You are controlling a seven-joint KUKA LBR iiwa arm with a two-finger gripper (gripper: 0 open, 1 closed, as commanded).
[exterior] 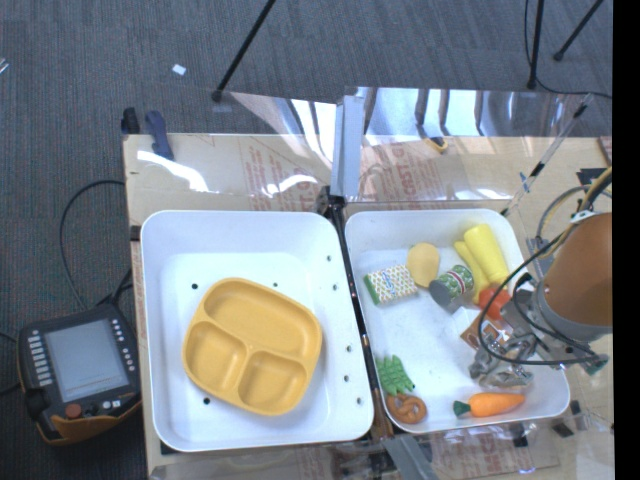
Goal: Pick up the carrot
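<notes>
White bins sit side by side on a bench, seen from above at a slant. At the far lower left of the frame, off the bench, lies one grey handheld control pad (82, 370) with a screen.

The left bin (170, 243) holds one thing: a yellow tray (252, 345) with three compartments.

The right bin (400, 233) holds the rest. Going left to right: one green leafy toy (396, 375) near the lower left corner, one brown pretzel (408, 407) just below it, one small pale box (390, 283) higher up, one round yellow piece (423, 262), one tin can (455, 285) on its side, one yellow corn-like piece (483, 254) in the upper right, and one reddish item (490, 300) partly hidden by cables.

The carrot (491, 404), orange with a green stem end, lies flat near the lower right corner of the right bin. There is one carrot.

The arm enters from the right, its orange band at the frame edge. The gripper (503, 370) hangs just above and beside the carrot; whether it is wide or narrow cannot be told, since cables and metal parts blur together.

Judged from this, the pick is not done: the carrot rests on the bin floor, with nothing visibly around it. Closing on it and lifting remain.
</notes>
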